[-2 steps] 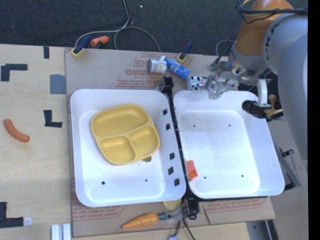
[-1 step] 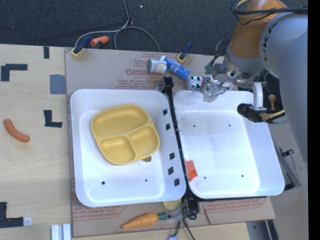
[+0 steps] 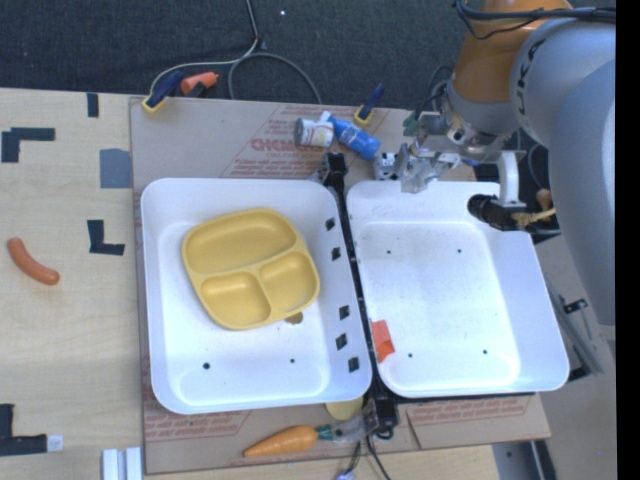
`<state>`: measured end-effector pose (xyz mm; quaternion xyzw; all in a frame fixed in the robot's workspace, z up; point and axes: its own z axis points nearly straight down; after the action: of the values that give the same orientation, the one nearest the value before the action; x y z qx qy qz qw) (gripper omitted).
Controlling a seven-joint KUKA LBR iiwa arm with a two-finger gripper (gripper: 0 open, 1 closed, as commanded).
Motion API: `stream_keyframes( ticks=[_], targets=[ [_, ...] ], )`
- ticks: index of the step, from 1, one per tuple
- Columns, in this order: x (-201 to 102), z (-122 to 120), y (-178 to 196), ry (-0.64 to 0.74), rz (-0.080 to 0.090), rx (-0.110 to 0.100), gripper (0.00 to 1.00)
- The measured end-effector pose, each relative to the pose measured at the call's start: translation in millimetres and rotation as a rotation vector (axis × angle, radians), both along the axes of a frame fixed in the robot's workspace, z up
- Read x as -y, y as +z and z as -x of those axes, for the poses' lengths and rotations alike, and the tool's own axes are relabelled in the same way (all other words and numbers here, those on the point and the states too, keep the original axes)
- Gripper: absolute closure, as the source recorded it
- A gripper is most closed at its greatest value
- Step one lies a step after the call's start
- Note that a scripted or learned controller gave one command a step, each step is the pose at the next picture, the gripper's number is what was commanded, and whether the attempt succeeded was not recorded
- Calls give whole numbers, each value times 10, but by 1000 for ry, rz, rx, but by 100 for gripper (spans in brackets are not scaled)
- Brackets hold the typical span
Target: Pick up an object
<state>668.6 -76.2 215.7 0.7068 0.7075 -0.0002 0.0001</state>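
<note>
From my seat, the right bin [image 3: 455,303] offers the widest open floor: bare white from wall to wall, with just a small orange tag [image 3: 382,340] at its 8 o'clock edge. The arm [image 3: 540,58] and gripper [image 3: 415,168] hang over its 12 o'clock rim, so I see approach from that side blocked. In the left bin [image 3: 240,298], a yellow divided plate [image 3: 250,266] fills the middle and 11 o'clock part; free floor runs along 6 o'clock and down the 3 o'clock side. The black divider [image 3: 345,288] stands between the bins.

Yellow three-compartment plate [image 3: 251,267] lies flat in left bin [image 3: 165,368].
</note>
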Motion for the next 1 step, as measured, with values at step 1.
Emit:
stream_keyframes(
  ticks=[1],
  targets=[
    [-78, 376, -251, -2, 0, -6, 100]
  ],
)
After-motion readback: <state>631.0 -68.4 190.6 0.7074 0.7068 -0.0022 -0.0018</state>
